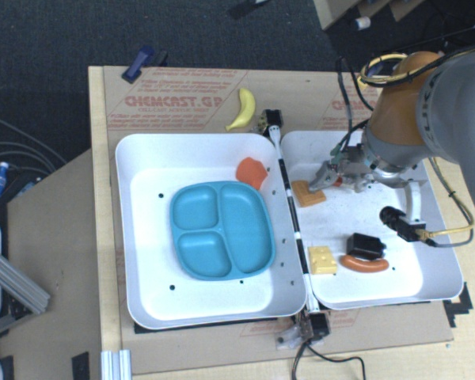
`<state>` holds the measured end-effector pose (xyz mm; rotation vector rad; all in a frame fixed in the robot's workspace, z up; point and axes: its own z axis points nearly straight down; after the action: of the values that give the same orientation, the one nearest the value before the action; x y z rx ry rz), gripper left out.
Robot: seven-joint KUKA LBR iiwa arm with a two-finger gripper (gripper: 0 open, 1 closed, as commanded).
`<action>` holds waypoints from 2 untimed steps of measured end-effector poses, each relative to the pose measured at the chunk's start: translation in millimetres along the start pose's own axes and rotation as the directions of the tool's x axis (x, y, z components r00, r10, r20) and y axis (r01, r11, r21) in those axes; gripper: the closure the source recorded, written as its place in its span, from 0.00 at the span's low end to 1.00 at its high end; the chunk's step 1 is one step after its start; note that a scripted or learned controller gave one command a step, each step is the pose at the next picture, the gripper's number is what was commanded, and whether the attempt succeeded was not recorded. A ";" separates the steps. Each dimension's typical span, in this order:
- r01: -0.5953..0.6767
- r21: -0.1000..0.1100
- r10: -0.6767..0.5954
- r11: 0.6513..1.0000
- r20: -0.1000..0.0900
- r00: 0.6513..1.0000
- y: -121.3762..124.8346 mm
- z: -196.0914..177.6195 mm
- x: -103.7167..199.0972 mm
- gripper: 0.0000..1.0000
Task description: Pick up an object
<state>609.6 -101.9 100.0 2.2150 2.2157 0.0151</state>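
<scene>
The gripper (329, 176) hangs low in the right bin (435, 279), at its far left part; I cannot tell its state. The tan toast piece (309, 194) lies just left and nearer, almost touching

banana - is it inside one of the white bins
No, the banana lies on the bench behind the left bin, outside its rim.
</scene>
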 end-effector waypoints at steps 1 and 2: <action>0.001 -0.002 -0.001 1.000 0.000 1.000 0.8 -10.3 0.3 1.00; 0.000 -0.002 0.000 1.000 0.000 1.000 0.6 -10.0 0.3 0.00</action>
<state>610.0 -101.6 110.1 2.2140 2.2151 0.0170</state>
